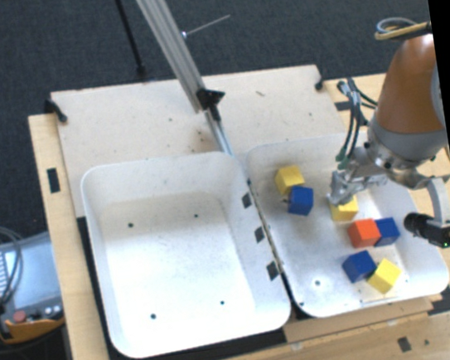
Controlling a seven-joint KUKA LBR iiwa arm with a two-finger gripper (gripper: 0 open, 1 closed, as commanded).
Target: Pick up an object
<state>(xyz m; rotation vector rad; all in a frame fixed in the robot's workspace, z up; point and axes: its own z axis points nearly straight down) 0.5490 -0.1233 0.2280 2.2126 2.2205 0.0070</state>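
Observation:
Several coloured blocks lie in the right bin (306, 248). A yellow cube (289, 178) touches a blue cube (301, 200) near the bin's back left. A small yellow block (345, 211) sits mid-bin, and my gripper (342, 192) hangs right over its top, hiding part of it. In front of that, an orange block (363, 232) adjoins a blue block (387, 230). Another blue block (358, 265) and a yellow block (383, 275) rest near the front edge. The grey arm with its orange band (408, 97) reaches in from the right.
The left bin (177, 249) stands beside the right one, sharing a raised middle rim. A slanted metal post (177, 56) rises from the back of the bench. A black fitting (423, 226) sticks out by the right bin's right edge.

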